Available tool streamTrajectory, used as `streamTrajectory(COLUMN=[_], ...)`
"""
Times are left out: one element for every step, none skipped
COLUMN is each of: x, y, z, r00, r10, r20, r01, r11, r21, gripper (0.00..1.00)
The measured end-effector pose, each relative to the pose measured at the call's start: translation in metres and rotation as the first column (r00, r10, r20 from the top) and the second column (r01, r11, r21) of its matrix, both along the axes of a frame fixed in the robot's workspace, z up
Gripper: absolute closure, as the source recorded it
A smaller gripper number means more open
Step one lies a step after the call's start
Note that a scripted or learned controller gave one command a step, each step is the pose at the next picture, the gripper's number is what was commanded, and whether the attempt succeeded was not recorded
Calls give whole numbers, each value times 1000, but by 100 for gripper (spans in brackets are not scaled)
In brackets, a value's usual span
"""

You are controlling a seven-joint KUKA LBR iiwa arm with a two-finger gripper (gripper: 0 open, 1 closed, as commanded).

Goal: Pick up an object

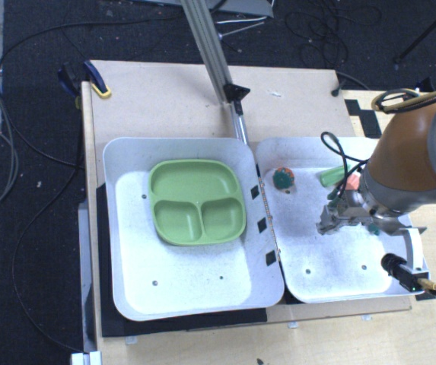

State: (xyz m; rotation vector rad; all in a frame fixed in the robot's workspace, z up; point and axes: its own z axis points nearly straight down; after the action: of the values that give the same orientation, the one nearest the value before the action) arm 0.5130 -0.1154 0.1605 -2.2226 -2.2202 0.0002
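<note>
Two white bins (pixel 126 280): one green plate (pixel 198 201), one ball (pixel 283 178).

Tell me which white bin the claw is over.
The right bin, holding the small green-and-red ball; the claw hangs over it. The left bin holds the green divided plate.

A green three-compartment plate (pixel 198 202) is lying flat in the left white bin (pixel 126 280), the right white bin (pixel 309 276) is sitting just beside it on the tan bench (pixel 164 97), and black cables (pixel 27 150) are trailing over the dark floor (pixel 27 295).
</note>
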Motion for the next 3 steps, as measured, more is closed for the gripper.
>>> streamTrajectory(x=[-6, -5, 4], y=[7, 8, 61], z=[50, 49, 42], r00=[1000, 1000, 1000], r10=[4, 1, 8], r20=[5, 0, -1], r01=[-4, -1, -8], r11=[1000, 1000, 1000], r21=[-1, 0, 2], gripper=[100, 100, 100])
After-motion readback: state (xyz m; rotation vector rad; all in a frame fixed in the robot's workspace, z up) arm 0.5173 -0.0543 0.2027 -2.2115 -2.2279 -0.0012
